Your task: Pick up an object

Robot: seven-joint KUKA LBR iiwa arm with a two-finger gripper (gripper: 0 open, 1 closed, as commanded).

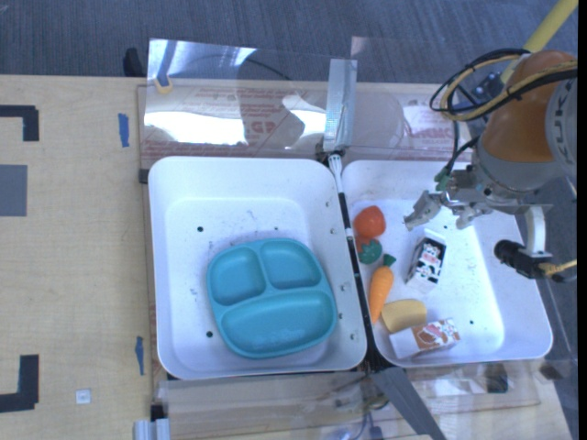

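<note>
- Camera view: the gripper (444,207) hung with fingers spread and nothing between them, above the right bin (523,333), near the small black-and-white carton (427,260).
- A clean pick probably needed the fingers centred over that carton, astride its narrow sides.
- The right bin also held a tomato (370,222), carrot (380,287), bread roll (404,314) and packet (434,335).
- The left bin (183,186) held a blue divided plate (271,296).
</note>
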